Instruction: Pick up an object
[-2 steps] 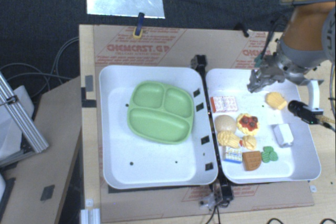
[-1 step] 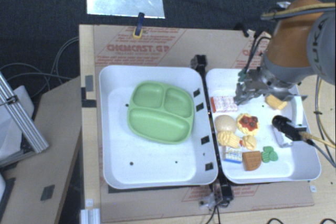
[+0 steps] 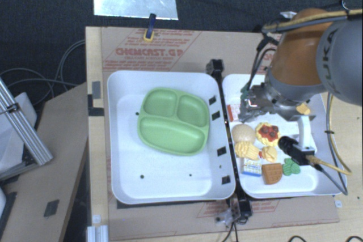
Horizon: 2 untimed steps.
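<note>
The arm (image 3: 306,59) comes in from the right of the frame and hangs over the upper half of the right bin (image 3: 317,181). Its tool (image 3: 252,103) sits low over the bin's upper left part. How wide the tool is set cannot be told from this angle, and nothing can be seen gripped in it.

The things to pick from lie in a loose cluster in the lower half of that bin, just below the tool. A round beige piece (image 3: 244,133) lies nearest the tool. A red and yellow piece (image 3: 267,133) is just to its right. A yellow ridged piece (image 3: 245,150) touches the beige one from below. Lower still are a blue and white packet (image 3: 251,165) and a brown slice (image 3: 272,173), with a small green piece (image 3: 292,168) to the right of the slice. A red and white packet (image 3: 232,112) lies against the bin's left wall, beside the tool.

The left bin (image 3: 122,178) holds a green plate (image 3: 173,122) with three compartments, lying flat in the bin's upper middle.

Both bins rest on a cardboard sheet (image 3: 153,51) with red lettering on the worktop.
</note>
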### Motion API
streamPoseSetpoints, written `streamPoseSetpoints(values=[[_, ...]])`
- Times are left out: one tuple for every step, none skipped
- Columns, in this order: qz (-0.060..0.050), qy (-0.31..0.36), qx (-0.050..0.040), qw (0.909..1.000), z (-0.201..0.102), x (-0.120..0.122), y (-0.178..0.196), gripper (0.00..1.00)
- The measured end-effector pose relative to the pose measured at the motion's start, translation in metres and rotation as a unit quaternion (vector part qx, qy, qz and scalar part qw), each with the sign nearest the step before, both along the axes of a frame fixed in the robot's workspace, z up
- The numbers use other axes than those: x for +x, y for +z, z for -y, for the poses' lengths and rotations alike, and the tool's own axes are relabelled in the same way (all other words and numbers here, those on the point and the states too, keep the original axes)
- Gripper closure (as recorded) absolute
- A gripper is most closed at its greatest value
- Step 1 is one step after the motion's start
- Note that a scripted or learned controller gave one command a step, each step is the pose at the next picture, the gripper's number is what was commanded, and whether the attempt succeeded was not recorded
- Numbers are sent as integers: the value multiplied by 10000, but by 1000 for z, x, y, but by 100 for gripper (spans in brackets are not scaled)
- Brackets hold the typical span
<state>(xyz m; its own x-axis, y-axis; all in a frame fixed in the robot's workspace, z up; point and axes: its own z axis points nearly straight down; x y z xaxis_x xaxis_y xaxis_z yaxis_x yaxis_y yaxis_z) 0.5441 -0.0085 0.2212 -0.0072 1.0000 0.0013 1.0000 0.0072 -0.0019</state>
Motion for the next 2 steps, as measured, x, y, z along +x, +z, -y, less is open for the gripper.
streamPoseSetpoints(values=[[-4, -4, 1, 10000, -24, -34, -5, 100], [5, -8, -1, 10000, -31, -42, -5, 100]])
